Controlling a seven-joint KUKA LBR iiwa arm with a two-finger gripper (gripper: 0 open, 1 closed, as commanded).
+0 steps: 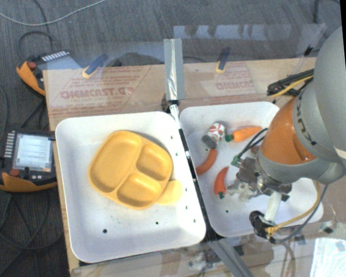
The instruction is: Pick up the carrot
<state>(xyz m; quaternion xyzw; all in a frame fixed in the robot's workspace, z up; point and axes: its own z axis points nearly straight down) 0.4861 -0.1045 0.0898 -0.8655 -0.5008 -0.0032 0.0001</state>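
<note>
My pincer (246, 185) just right of carrot (221, 182), grip state I cannot tell. Risk: sausage (206, 161) just above carrot, maybe I catch wrong thing or push carrot away.

right bin (302, 217) — crowded, arm (295, 141) overhead | left bin (85, 234) — front strip free

Even, diffuse overhead light fills the scene, bright without harsh shadows. The two white bins (134, 242) come close to overexposure, their surfaces nearly featureless. A soft shadow hugs the yellow tray (130, 168) on its near right. The clear sheet (225, 44) at the far edge reflects faintly. Focus is slightly soft, and the arm (318, 127) at the right looks blurred.
</note>
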